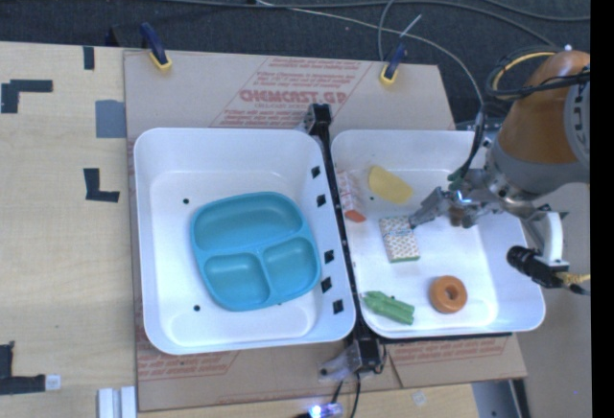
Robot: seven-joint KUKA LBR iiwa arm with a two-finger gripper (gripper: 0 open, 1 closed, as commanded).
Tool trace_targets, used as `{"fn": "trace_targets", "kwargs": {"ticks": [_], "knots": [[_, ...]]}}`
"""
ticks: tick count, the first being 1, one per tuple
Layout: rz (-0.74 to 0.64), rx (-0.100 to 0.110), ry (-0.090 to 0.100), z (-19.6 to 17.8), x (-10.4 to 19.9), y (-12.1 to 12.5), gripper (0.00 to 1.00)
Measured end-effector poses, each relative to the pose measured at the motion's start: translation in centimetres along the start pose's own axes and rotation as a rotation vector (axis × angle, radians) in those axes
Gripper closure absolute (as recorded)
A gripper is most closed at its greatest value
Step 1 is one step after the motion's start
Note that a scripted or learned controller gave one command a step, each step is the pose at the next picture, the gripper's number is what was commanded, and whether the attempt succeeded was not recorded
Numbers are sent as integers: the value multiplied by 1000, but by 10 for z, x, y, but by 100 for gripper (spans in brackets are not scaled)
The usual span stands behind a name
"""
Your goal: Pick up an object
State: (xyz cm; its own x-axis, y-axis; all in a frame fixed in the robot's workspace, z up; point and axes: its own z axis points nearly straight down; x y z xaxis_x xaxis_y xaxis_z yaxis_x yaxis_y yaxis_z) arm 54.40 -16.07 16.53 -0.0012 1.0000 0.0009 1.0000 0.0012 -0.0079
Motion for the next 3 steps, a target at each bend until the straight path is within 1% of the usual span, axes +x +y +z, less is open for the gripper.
{"fn": "trace_targets", "kwargs": {"ticks": [1, 2, 3], "knots": [[0, 0, 0, 63, 6, -5, 0], [0, -10, -1, 77, 5, -3, 0], [-2, -19, 3, 63, 7, 1, 100]]}}
